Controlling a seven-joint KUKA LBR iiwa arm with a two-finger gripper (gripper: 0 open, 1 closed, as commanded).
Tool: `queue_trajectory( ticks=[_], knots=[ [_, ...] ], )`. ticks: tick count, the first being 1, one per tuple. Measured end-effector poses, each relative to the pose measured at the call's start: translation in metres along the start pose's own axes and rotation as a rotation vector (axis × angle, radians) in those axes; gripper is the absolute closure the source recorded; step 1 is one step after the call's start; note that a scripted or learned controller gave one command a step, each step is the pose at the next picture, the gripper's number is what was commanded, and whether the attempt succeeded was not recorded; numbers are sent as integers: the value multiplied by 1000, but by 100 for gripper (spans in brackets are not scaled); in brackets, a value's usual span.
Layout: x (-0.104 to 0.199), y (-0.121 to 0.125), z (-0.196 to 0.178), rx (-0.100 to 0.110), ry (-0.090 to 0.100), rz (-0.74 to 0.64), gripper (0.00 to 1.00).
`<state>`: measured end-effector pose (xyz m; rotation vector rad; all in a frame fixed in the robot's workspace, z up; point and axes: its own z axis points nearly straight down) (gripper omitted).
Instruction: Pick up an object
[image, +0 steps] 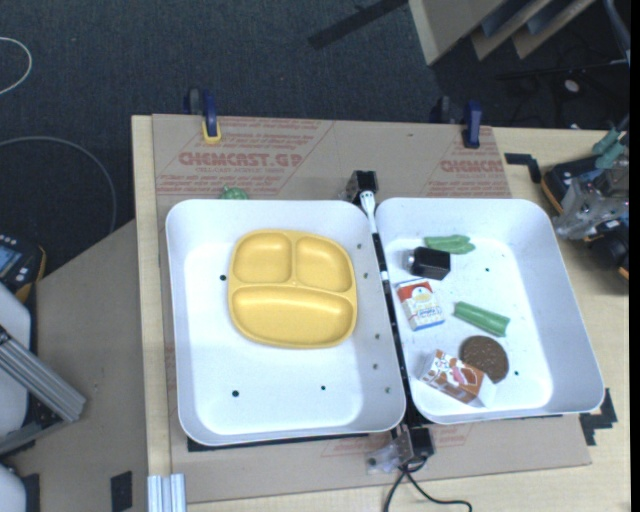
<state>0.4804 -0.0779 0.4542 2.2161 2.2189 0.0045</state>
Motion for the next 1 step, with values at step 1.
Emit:
queue_trajectory(
  ticks=[1],
  knots=[
    [-59, -1, -86, -7, -3, 8, 100]
  ],
)
